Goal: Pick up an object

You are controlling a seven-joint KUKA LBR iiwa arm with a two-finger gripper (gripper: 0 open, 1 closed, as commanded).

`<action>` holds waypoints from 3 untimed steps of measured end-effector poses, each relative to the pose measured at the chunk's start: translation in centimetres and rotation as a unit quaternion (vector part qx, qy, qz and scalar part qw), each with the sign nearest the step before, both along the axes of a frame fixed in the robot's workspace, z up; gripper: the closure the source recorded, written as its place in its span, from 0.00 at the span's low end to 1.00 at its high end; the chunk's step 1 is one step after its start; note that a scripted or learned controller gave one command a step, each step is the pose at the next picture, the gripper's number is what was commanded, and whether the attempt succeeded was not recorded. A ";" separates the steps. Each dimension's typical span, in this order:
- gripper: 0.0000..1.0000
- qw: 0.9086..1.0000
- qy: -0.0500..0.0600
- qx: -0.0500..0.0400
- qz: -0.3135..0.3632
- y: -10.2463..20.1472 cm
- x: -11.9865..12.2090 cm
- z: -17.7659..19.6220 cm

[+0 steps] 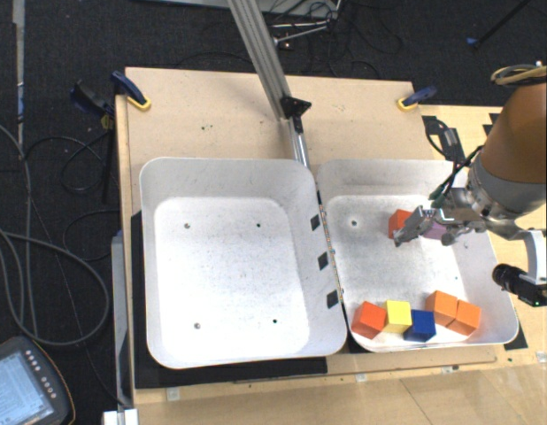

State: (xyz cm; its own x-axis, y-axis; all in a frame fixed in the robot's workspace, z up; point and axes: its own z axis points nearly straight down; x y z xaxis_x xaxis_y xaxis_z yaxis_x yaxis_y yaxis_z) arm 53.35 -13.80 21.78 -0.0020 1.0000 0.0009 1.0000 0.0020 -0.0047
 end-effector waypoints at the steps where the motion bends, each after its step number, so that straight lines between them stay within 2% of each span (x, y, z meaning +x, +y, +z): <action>1: 0.00 1.000 -0.002 0.000 -0.001 0.0 0.1 0.2; 3: 0.00 1.000 0.000 0.000 -0.001 1.0 -0.3 -8.6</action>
